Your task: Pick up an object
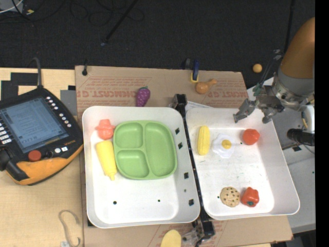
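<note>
Spread apart and empty, the two dark metal fingers (pixel 243 113) of the gripper (pixel 255 113) point down over the far right corner of the right bin (pixel 288 189), above its rim, with nothing between them. A grey arm with an orange band (pixel 302 42) carries the gripper in from the right.

Both bins are shallow, smooth white plastic with rounded corners. Scattered well apart in the right one are a ribbed yellow corn cob (pixel 203 140) lying lengthwise on the left side, a small fried egg (pixel 224 146) with a glossy yellow yolk just beside it, and a round red tomato (pixel 250 136) to the right of the egg, just near of the gripper. Along the near edge sit a speckled tan cookie (pixel 230 196) and a lumpy red pepper (pixel 250 197), almost touching.

In the left bin (pixel 133 205), a pale green divided plate (pixel 144 150) with three compartments takes up the far half. A yellow bottle-shaped toy (pixel 107 158) and a coral-pink toy (pixel 104 129) lie at its left edge.

Brown cardboard (pixel 159 84) lies under the bins, printed with red lettering seen upside down and too faint to read. On it rest a purple grape bunch (pixel 143 95) and an orange pear-like toy (pixel 204 86). A grey and orange control pendant (pixel 36 133) with a screen lies at the far left.
</note>
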Robot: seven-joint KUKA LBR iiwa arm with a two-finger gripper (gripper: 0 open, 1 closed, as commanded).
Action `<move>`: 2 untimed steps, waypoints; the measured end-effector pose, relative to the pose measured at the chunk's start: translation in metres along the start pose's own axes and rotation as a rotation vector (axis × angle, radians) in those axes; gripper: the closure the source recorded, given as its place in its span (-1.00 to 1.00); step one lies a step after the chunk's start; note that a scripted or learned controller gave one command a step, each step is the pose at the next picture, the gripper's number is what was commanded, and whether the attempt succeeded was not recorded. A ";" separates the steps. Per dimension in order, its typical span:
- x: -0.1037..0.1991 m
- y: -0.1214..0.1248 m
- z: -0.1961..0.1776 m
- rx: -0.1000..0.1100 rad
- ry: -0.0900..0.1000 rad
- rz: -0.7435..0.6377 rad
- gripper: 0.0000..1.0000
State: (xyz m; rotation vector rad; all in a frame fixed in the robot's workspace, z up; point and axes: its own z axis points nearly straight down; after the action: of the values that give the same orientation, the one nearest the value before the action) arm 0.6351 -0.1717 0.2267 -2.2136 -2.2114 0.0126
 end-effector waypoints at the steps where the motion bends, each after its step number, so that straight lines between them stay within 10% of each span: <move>1: 0.000 0.002 -0.009 -0.014 -0.003 -0.002 -1.00; 2: 0.005 0.006 0.036 -0.010 -0.002 -0.004 -1.00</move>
State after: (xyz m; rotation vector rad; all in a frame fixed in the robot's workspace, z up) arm 0.6408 -0.1664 0.1904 -2.2151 -2.2213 0.0038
